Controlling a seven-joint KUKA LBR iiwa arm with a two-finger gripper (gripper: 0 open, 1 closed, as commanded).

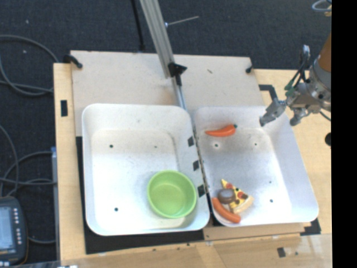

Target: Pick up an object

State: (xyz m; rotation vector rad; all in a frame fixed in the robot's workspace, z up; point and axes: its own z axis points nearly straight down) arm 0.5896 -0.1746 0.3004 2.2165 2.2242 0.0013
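An orange chili pepper (220, 130) with a green stem lies near the back of the right bin (290, 172). At that bin's front left corner sit a sausage (226, 211), a pizza slice (240, 200) and a small brown round piece (225, 195), crowded together. A green bowl (171, 194) stands upright in the front right of the left bin (111, 149). My gripper (281, 113) hovers over the back right corner of the right bin, open, with nothing between its fingers, well right of the chili.
A slanted aluminium rail (159, 32) runs from the top of the view down to the divide between the bins. Cables lie on the dark floor at left. The wooden bench (139, 77) extends behind both bins.
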